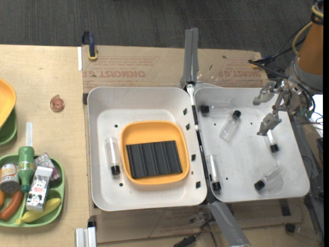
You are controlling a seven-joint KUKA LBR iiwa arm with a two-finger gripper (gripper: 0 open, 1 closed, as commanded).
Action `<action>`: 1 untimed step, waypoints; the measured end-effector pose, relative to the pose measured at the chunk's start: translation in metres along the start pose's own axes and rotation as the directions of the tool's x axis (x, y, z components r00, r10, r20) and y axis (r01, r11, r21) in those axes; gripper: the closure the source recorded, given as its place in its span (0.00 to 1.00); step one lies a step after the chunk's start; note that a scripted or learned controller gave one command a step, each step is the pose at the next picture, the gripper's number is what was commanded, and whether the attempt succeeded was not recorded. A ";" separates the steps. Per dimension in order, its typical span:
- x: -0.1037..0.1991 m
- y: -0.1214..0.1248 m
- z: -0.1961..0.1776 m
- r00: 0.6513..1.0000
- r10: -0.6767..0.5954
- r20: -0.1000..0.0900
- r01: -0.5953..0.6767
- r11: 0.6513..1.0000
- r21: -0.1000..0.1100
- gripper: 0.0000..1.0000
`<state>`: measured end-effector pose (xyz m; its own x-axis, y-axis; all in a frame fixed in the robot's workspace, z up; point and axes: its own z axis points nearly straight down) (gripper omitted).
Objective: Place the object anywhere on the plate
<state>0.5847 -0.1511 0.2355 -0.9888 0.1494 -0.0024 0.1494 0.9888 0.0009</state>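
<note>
My gripper (271, 121) hung over the right bin (247, 189), toward its three o'clock edge, and I could not tell how my jaws stood.

A clear vial with a black cap (271, 141) lay just below my fingertips at about six o'clock of them, on the bin floor; whether it touched me I could not tell. A second vial (230, 125) rested near the bin's twelve o'clock side, tilted, and a loose black cap (204, 108) sat near the eleven o'clock corner. A third vial (212, 173) lay along the bin's nine o'clock wall, cap toward six o'clock. A fourth (269, 179) lay near the five o'clock corner.

The orange plate (154, 129) sat in the middle of the left bin (100, 189), with a dark ribbed block (153, 158) lying on it. One more vial (111, 156) lay just beside the plate at its nine o'clock, on the bin floor, not on the plate.

On the bench at far nine o'clock stood a green tray of toy food (32, 189).
</note>
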 end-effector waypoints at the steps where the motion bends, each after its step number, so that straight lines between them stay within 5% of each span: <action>1: 0.077 0.046 0.042 0.998 -0.056 -0.002 0.056 0.998 0.000 0.00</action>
<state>0.5158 -0.0938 0.1938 -0.9956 0.0933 -0.0001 0.0933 0.9956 0.0011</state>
